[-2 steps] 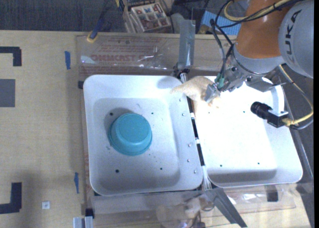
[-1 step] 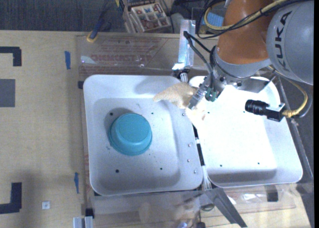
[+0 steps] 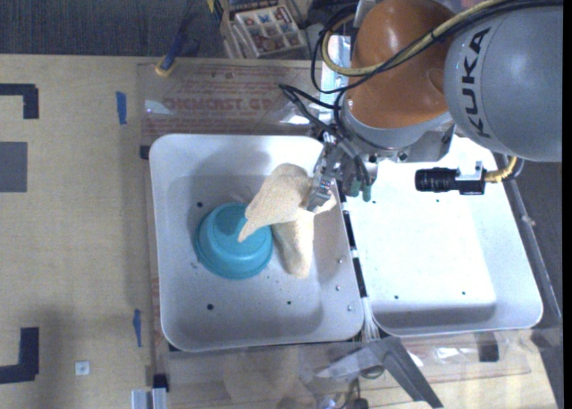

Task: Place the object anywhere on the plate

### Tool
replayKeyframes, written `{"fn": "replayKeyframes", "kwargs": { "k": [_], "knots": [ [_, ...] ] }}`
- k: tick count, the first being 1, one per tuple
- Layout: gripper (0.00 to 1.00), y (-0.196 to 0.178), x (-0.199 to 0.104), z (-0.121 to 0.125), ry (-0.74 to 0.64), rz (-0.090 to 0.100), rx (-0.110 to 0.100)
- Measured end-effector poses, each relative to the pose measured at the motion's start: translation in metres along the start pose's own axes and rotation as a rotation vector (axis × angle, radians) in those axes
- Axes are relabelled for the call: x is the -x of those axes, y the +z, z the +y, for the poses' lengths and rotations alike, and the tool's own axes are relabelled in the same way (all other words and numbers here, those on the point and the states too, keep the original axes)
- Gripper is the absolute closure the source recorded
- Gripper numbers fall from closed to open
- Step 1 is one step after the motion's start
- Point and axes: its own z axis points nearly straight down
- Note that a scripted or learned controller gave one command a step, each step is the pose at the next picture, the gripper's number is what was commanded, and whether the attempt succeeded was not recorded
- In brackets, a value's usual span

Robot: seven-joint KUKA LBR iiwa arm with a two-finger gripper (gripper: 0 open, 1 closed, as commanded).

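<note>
A cream-coloured cloth-like object (image 3: 279, 204) lies in the left bin, one end draped over the rim of a blue plate (image 3: 231, 243) and the other folded down toward the bin floor. My gripper (image 3: 320, 191) hangs over the cloth's upper right end, near the wall between the bins, and its fingers are pinched on the cloth's edge. The blue plate sits in the middle left of the left bin, partly covered by the cloth.
The left bin (image 3: 179, 309) and the right bin (image 3: 447, 255) sit side by side on the wooden bench. The arm's grey and orange wrist (image 3: 402, 59) looms over the back of the right bin. Cables trail behind it.
</note>
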Motion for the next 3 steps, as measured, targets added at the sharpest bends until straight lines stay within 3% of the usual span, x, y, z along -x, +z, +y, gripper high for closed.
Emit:
{"fn": "replayKeyframes", "kwargs": {
  "k": [1,2,3],
  "knots": [
    [1.0,0.014,-0.033,0.035,-0.315,0.0,0.0],
    [1.0,0.006,-0.069,0.07,-0.319,0.0,0.0],
    [0.0,0.006,-0.069,0.07,-0.319,0.0,0.0]
  ]
}}
